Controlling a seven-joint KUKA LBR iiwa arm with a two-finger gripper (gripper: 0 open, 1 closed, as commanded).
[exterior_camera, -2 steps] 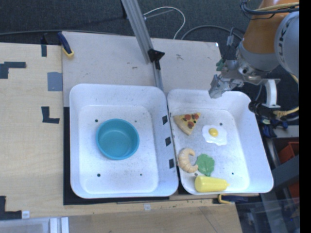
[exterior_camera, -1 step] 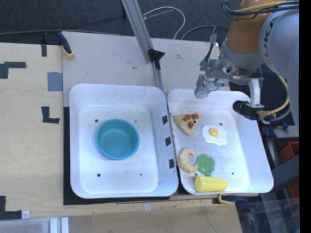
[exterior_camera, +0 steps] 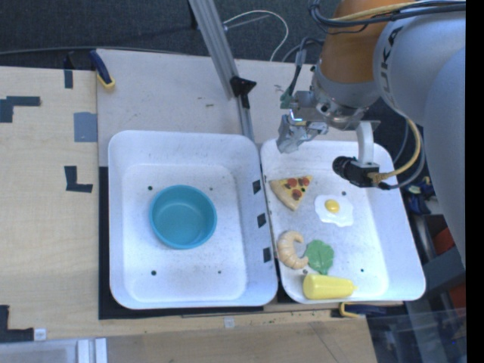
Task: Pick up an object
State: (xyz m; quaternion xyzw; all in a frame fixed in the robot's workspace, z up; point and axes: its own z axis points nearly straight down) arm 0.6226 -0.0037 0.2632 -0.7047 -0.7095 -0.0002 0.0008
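gripper (exterior_camera: 291, 138) hangs over the right bin's (exterior_camera: 399, 257) far left corner; whether it is parted or closed, i cannot tell. nearest prize is the pizza slice (exterior_camera: 292, 190), just nearer: descend squarely over it, straddling its width.

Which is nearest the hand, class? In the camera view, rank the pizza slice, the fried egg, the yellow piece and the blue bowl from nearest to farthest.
From the hand:
1. Pizza slice, right bin, just below the hand.
2. Fried egg, right bin, middle.
3. Blue bowl, left bin, and yellow piece, right bin's near edge: too close to call.
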